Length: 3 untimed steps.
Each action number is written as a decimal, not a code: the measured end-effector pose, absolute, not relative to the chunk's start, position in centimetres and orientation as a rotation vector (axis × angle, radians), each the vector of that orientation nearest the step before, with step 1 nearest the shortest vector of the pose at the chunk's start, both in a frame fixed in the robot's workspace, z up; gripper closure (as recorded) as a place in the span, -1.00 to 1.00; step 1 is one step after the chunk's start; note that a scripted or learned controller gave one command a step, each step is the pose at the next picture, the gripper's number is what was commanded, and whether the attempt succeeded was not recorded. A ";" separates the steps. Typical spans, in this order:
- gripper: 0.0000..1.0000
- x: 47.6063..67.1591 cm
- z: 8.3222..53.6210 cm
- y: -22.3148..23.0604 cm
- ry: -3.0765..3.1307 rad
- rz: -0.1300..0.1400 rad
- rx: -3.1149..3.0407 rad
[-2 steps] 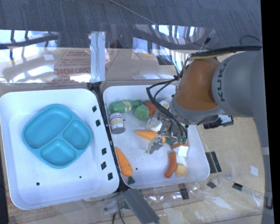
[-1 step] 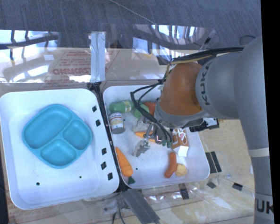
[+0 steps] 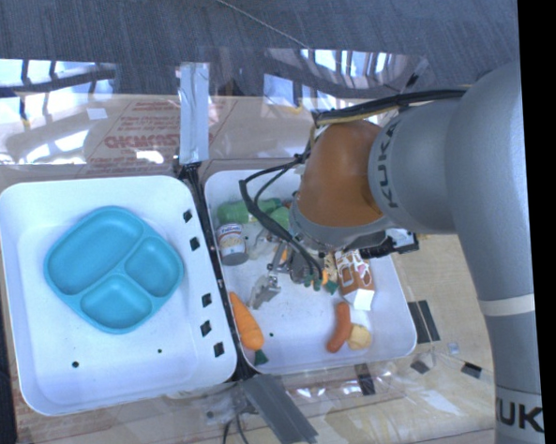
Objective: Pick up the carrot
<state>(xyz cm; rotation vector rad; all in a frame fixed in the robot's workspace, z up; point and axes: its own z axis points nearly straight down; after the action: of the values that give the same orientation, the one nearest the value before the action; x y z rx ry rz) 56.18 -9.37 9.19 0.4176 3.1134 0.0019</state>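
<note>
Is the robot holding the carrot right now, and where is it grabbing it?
No. The carrot lies loose by the right bin's left wall, apart from the pincer. Whether the pincer holds anything else cannot be told.

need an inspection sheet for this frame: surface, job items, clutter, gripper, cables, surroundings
Surface: two white bins side by side, left bin and right bin, on a bench.
Job's things: carrot lies along the right bin's left wall, near the front corner, apart from the gripper.
Clutter: blue divided plate in the left bin; in the right bin a small can, green items, a sausage-like piece, a printed packet, pale blocks.
Gripper: gripper hangs over the right bin's middle, nothing visibly held; finger state unclear.
Cables: black cables loop beside the wrist.
Surroundings: taped plastic sheeting behind the bins; dark floor beyond.
</note>
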 end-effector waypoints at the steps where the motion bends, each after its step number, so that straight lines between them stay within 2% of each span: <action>1: -1.00 52.1 11.3 -10.7 3.131 0.001 -0.280; 2: 1.00 52.3 12.3 -10.6 3.129 0.001 -0.285; 3: 1.00 51.9 19.3 -5.3 3.136 0.000 0.066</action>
<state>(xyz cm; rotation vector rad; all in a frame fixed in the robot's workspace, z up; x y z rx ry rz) 51.92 -5.30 19.33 0.0661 3.1357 0.0001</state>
